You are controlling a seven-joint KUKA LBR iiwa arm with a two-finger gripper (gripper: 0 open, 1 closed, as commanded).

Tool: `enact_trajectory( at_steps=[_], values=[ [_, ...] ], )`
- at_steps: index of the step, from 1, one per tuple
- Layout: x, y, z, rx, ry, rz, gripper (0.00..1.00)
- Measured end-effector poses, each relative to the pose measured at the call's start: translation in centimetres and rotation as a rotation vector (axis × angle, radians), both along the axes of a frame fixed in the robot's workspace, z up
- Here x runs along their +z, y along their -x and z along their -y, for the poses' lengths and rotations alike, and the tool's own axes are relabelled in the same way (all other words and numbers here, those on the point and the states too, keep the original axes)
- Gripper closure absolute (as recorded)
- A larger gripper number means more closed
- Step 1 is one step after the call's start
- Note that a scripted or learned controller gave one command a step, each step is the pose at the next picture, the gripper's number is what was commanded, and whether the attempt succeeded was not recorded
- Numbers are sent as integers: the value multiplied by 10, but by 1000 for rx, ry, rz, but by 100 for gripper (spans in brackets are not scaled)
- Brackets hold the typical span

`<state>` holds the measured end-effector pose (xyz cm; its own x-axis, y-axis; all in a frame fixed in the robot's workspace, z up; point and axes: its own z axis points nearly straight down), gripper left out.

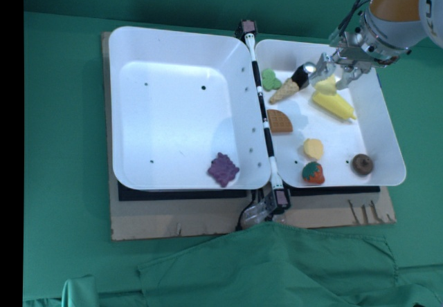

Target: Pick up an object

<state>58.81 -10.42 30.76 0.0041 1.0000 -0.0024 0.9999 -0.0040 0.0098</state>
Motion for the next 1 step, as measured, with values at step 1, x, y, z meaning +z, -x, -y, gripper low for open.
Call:
enact_trajectory(
  at_steps=[1],
  values=[
    [65, 2, 7, 7, 1, 2, 100]
  ],
)
